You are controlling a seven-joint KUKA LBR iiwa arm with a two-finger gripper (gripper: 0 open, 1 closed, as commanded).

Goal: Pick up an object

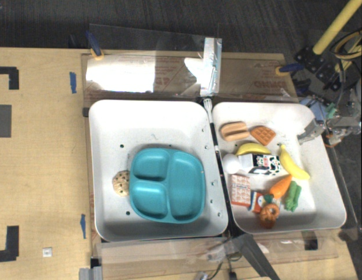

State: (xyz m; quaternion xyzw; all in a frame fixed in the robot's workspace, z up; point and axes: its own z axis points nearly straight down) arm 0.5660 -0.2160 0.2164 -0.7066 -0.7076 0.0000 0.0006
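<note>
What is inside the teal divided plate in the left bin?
The teal divided plate holds nothing that I can see in its three compartments. A cookie lies beside it on the left bin's floor, touching its left edge. Whatever is under the plate is covered.

A: What lies in the right bin (321,212)?

B: A hot dog (233,130) and a waffle (263,135) at the back, side by side. Below them two bananas (292,163), one small and curved, one long and slanted, flank a black-and-white carton (266,163).

A: And nearer the front?

B: A red-printed packet (240,191) lying flat, a carrot (279,186) beside a green vegetable (292,196), and a round reddish fruit (269,214).
</note>
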